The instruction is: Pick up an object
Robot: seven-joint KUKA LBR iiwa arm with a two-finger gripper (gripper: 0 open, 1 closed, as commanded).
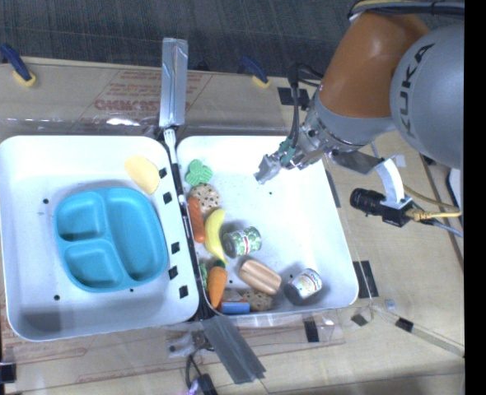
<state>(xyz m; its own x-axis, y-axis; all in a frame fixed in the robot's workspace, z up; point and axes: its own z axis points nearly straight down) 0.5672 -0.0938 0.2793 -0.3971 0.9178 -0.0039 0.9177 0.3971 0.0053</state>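
Observation:
My gripper (268, 171) hangs over the upper middle of the right bin (309, 212), above bare white floor, with nothing visible between its tips. Toy food lies along that bin's left wall and bottom: a green leafy piece (198, 172), a cookie (204, 196), a carrot (195, 218), a yellow banana (215, 231), a green can (243, 241), a hot dog bun (260, 276), a silver can (304, 284), another carrot (216, 285) and a blue piece (235, 308). The nearest item, the leafy piece, sits well left of the gripper.
The left bin (29, 163) holds a blue divided plate (111, 239) and a yellow lemon-like piece (143, 173). A grey taped divider (173, 81) rises between the bins at the back. The arm's bulk and cables (391, 204) overhang the right bin's right rim.

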